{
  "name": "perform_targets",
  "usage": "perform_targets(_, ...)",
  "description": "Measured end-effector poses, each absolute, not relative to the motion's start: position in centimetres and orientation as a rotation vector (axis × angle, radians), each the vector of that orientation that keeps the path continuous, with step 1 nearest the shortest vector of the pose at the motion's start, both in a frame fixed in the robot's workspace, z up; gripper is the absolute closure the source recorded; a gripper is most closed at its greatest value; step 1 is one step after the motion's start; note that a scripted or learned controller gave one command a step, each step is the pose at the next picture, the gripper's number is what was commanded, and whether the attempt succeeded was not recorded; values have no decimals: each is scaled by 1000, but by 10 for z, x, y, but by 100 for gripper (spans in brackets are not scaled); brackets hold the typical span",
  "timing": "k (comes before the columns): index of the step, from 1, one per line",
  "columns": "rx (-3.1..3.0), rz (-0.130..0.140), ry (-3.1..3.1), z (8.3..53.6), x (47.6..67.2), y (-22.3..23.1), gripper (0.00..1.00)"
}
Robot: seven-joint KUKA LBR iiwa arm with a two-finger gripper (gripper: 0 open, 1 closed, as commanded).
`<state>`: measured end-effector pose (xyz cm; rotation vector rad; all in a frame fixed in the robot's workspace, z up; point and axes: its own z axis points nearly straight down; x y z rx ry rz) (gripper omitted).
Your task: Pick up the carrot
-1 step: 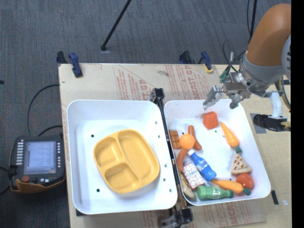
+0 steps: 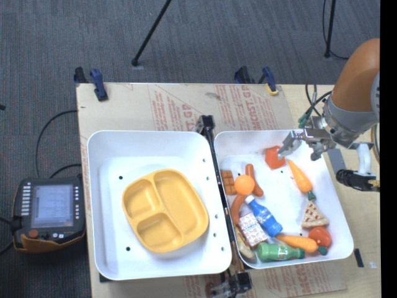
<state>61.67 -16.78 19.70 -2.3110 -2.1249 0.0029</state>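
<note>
Carrot [image 2: 300, 176] is lying in the right-hand bin, in its upper right part, long axis running on a diagonal from upper left (the narrow tip) down to lower right, where a small green stub is showing. A second carrot [image 2: 297, 243] is resting near the bin's lower edge, roughly level, just above a green bottle [image 2: 277, 252].

Going by size: the worktop [image 2: 155, 104] is carrying two white bins side by side. The left bin [image 2: 105, 166] is holding a yellow divided plate [image 2: 164, 211]. The right bin [image 2: 322, 160] is holding the clutter: a blue-and-white bottle [image 2: 263, 215], a sandwich wedge [image 2: 314, 216], a red block [image 2: 275, 158], an orange ball [image 2: 244, 184], a tomato [image 2: 319, 235] and a few smaller pieces.

The arm [image 2: 356, 85] is reaching in from the right, and the end effector [image 2: 304, 146] is hanging over the bin's upper right corner. Its fingers are standing spread, with nothing between them.

Relation governing the next move: the upper carrot is lying directly below the end effector in the view, its tip just under the left finger and close beside the red block. In my judgement a descent should suffice, with the fingers turned to close across the carrot's diagonal axis rather than along it (the red block is leaving little room on the tip side).
</note>
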Motion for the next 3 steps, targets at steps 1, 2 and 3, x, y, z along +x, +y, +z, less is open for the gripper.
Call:
perform_targets(1,-2477,3,-1925,91,571,-198,0)
perform_targets(2,-2707,-4,-1565,87,631,-201,0)
perform_targets(3,-2709,0,-1577,97,631,-202,100)
